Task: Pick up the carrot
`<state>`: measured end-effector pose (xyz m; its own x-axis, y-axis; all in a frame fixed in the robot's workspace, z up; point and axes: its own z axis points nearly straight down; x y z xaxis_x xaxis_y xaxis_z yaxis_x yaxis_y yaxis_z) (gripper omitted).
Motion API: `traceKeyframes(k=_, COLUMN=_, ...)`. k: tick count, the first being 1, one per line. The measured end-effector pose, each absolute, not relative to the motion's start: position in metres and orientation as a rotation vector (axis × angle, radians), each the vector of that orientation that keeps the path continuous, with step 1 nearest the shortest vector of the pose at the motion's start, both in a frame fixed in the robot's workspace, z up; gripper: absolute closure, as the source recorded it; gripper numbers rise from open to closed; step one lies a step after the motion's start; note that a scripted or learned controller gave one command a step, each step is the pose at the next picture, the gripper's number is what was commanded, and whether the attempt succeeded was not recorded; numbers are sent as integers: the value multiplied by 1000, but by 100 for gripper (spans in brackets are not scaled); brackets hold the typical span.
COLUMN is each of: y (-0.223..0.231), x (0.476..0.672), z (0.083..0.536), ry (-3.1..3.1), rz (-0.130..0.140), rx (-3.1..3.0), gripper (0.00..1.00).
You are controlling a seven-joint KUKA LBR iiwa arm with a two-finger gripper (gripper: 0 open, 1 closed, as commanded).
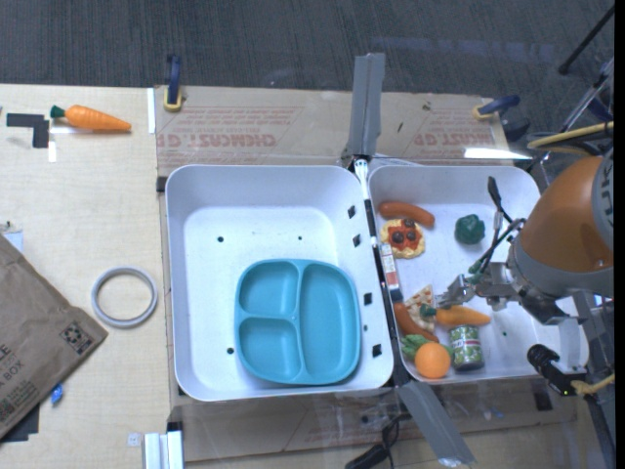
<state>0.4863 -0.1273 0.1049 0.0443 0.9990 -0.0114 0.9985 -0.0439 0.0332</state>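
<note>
Pale wood bench [78, 193] and dark carpet [293, 18] are being viewed from above.
The carrot [463, 315] is being pinched by the gripper [461, 291] in the right bin [508, 179], beside the left bin [195, 262].

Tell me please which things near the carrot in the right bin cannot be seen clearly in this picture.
- gripper, camera view: its tip is small and dark among the toys, so contact with the carrot cannot be judged.
- red pepper: partly covered by the pizza slice and the orange.
- green jar: label too small to read.
- arm: cut off by the right edge.
</note>
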Motion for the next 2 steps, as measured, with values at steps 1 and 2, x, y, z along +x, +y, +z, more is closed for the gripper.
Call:
traceKeyframes(k=1, y=-94, x=482, z=96, ry=2067, rz=11, rx=2350, gripper=0)
traceKeyframes(k=2, y=-94, x=483, z=105, ry=2066, rz=16, rx=2352, gripper=100)
